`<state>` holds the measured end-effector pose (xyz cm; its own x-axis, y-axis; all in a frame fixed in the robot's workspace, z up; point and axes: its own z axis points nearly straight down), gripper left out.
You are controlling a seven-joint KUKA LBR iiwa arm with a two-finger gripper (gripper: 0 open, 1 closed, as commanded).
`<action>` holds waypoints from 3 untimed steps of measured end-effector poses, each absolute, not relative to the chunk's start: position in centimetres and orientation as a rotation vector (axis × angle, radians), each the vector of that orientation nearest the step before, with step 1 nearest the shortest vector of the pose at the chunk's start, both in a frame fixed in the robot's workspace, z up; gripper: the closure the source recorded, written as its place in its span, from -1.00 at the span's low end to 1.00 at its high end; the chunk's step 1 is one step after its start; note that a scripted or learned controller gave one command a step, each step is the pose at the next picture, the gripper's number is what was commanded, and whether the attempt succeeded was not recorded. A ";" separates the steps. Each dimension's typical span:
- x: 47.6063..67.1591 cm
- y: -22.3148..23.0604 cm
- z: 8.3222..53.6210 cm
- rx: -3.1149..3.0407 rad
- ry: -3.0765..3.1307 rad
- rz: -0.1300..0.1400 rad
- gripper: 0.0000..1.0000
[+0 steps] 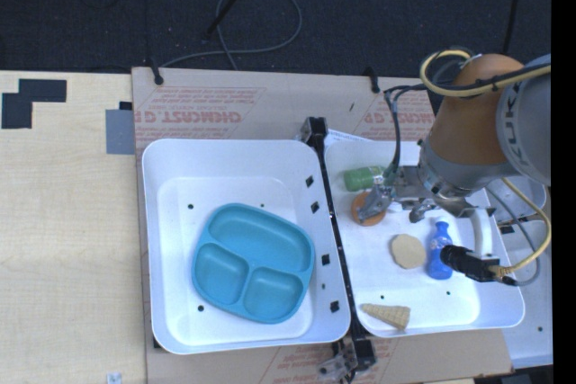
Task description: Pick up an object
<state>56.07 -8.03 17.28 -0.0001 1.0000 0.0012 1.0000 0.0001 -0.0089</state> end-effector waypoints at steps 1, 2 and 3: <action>55.9 -8.0 10.8 -2.216 -2.216 0.009 -1.00; 56.0 -8.2 12.2 -2.226 -2.209 0.006 1.00; 55.9 -8.2 18.4 -2.222 -2.222 -0.001 1.00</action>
